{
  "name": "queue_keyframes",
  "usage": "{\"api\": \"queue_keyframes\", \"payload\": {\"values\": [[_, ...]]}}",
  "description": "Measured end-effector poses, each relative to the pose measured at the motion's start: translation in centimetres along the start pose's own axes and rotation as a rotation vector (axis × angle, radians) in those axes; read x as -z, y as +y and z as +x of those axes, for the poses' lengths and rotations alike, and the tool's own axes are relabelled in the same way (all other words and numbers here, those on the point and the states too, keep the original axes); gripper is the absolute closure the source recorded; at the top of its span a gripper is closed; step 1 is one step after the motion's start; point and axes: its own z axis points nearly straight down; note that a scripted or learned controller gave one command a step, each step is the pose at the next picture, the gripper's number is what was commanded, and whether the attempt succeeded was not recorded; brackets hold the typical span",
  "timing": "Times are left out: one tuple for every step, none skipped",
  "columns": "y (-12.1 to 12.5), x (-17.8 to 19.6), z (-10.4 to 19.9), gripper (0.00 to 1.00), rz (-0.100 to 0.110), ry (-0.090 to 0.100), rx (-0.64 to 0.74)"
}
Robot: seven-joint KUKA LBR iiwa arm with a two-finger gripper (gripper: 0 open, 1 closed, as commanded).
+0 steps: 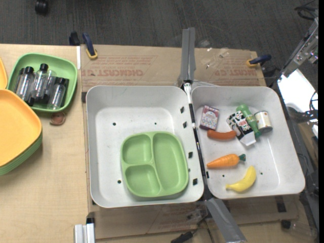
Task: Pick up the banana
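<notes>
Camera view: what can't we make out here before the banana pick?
- Small box in the right bin: its print is too small to read.
- Cluster by the can: the green bottle and cow-patterned carton overlap, so their outlines are unclear.
- Orange plates: cut off by the left edge.
- Vials in the green tray: contents too small to tell.

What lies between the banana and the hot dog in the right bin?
The carrot lies between the banana and the hot dog, seen in the camera view.

Single fixed camera above bench (50,206), slanted down, both bins (96,151) framed.
</notes>
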Motion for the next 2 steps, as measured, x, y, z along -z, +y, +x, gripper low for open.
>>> {"api": "queue_keyframes", "payload": {"values": [[-2.13,1.14,1.98,1.0,0.0,0.001,0.251],[-2.89,2.04,2.61,1.0,-0.002,0.001,0.673]]}}
